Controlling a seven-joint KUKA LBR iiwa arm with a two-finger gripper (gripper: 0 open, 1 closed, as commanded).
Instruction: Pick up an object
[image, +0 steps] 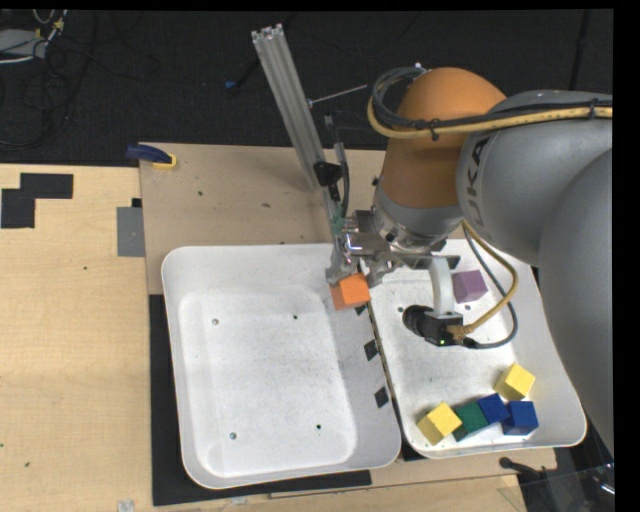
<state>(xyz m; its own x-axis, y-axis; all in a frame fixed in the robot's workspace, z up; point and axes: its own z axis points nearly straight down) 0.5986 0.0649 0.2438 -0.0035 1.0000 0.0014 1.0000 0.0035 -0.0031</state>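
An orange cube (351, 291) hangs just under my gripper (349, 276), over the seam between the two white bins. The gripper's metal fingers (343, 262) come down on the cube's top from above and are shut on it. The cube looks lifted off the bin floor, above the right edge of the left bin (178, 300). The grey arm with its orange band reaches in from the right and hides the back of the right bin (560, 405).
In the right bin lie a purple cube (468, 285), a yellow cube (518, 381), and a front cluster of a yellow (438, 422), a green (470, 418) and two blue cubes (508, 413). A slanted aluminium bar (290, 100) rises behind the bins.
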